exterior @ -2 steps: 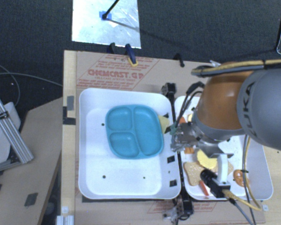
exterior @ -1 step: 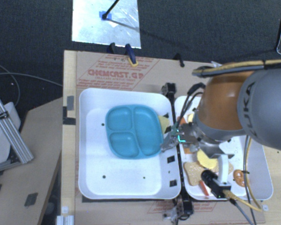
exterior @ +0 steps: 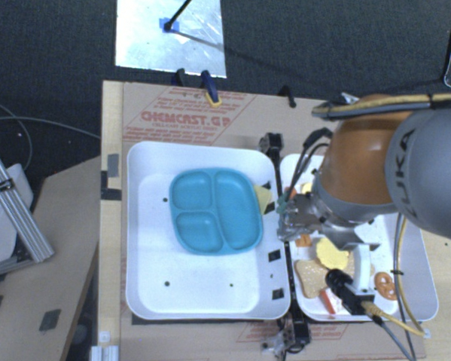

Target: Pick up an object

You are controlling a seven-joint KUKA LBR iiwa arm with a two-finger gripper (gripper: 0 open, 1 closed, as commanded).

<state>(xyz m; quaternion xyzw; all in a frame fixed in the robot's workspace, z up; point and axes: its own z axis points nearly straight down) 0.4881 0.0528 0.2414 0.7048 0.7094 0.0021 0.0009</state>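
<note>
2 bins; fingers [exterior: 295, 226], state untellable, hang near the toast slice [exterior: 309, 276] in the right bin [exterior: 423, 299].

A divided tray [exterior: 213, 211] lies in the left bin [exterior: 141, 285], food pieces [exterior: 311, 275] in the right.

Robotics lab: KUKA arm [exterior: 407, 170] over white bins [exterior: 141, 285] on cardboard-topped bench [exterior: 184, 110] (loose cables, alu. framing).

A blue divided plate [exterior: 212, 211] lies in the left white bin [exterior: 142, 270]. Printed cardboard [exterior: 187, 115] underlies both bins, with a foil sheet [exterior: 173, 30] beyond on dark carpet [exterior: 51, 46].
</note>
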